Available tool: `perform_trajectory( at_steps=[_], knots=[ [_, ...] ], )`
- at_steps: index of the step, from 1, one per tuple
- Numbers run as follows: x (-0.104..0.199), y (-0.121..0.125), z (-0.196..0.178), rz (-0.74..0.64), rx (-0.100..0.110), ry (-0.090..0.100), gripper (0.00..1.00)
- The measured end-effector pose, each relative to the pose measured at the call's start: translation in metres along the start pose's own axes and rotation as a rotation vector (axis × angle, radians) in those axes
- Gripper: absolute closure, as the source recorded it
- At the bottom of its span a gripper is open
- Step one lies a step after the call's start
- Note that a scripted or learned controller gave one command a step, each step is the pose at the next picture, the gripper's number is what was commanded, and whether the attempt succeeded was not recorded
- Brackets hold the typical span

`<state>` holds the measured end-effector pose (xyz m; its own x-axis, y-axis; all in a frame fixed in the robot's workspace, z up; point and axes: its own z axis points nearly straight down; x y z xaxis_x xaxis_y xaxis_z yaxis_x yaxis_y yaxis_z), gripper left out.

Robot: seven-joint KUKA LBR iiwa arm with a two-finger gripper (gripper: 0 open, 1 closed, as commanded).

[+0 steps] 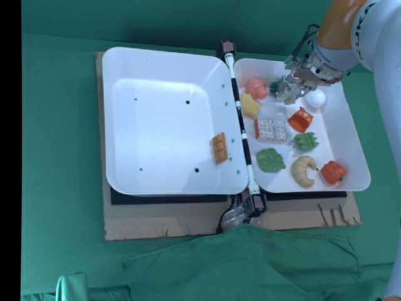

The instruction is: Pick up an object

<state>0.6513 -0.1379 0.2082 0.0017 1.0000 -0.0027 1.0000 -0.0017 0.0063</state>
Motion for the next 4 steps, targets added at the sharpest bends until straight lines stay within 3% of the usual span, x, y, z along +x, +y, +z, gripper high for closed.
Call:
perform_trajectory(
  at_steps=[1,2,3,4],
  knots=[
    [0.025,0.049,0.026,-0.002,0.016,-0.004,1.00],
    [0.023,0.049,0.012,0.005,0.011,-0.004,1.00],
    [0.099,0.051,-0.080,-0.007,-0.009,0.003,1.00],
    [0.094,0.050,-0.074,0.000,0.000,0.001,0.00]
  ],
)
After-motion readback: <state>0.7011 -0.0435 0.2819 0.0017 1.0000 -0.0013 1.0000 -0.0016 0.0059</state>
